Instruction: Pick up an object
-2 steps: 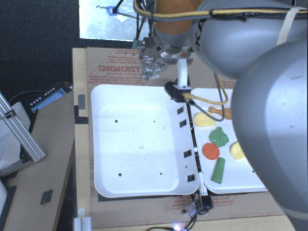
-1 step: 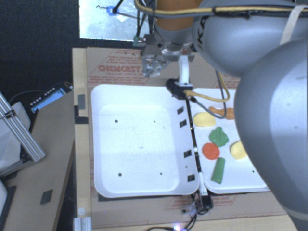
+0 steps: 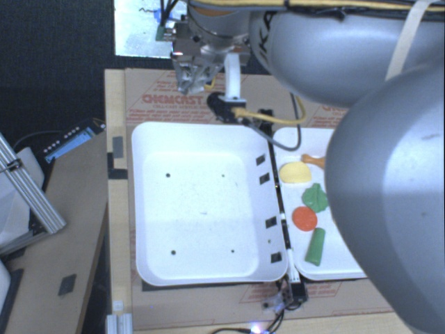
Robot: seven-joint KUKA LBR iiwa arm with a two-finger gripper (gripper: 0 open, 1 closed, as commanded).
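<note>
- Grey gripper (image 3: 195, 75) hangs beyond the left bin (image 3: 149, 186), nothing visibly held; can't tell how wide it stands.
- Toys wait in the right bin (image 3: 299, 268): yellow piece (image 3: 295, 174), red ball (image 3: 304, 218), green stick (image 3: 315, 246).

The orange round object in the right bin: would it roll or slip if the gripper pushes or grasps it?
The orange round object looks smooth and rounded, so it may roll when pushed. It lies close between the green leafy piece and the green stick, which may limit rolling. Its curved surface might slip from fingers.
</note>
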